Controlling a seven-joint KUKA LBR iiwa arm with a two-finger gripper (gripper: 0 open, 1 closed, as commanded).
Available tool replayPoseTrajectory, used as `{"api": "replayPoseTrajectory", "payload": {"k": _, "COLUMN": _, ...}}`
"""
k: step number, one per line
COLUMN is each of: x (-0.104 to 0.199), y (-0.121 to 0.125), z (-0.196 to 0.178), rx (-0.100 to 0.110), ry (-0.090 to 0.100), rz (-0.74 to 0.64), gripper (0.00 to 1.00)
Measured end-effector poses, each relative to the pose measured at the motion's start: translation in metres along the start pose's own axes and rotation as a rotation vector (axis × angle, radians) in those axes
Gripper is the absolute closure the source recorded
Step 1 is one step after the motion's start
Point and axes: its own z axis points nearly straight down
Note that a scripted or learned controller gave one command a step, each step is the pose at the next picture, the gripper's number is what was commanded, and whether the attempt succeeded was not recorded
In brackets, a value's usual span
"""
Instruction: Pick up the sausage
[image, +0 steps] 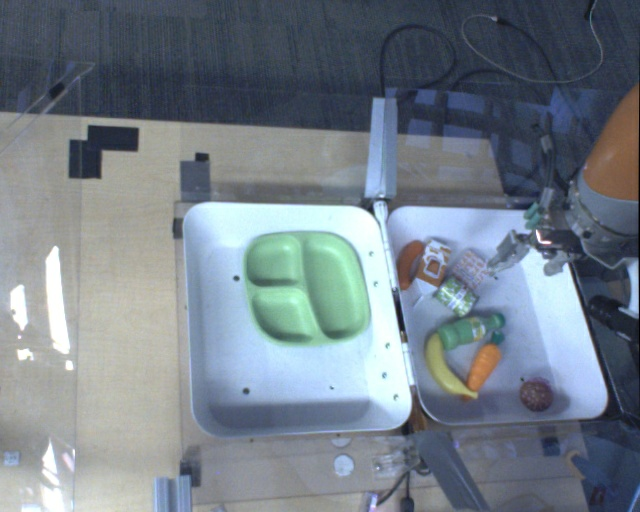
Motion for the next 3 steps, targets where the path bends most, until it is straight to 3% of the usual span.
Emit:
{"api": "replayPoseTrajectory", "payload": {"k": 1, "x": 0.086, "y": -0.053, "z": 0.047, "rx": -0.001, "ry": 0.001, "rz": 0.229, "gripper": 0.0}}
{"api": "replayPoseTrajectory", "payload": {"k": 2, "x": 0.013, "y": -0.074, "z": 0.148, "rx": -0.012, "ry": 0.0, "rz": 0.325, "gripper": 0.0}}
{"api": "replayPoseTrajectory", "payload": {"k": 3, "x": 0.015, "y": -0.07, "z": 0.136, "rx": -0.02, "ry": 0.003, "rz": 0.321, "gripper": 1.0}}
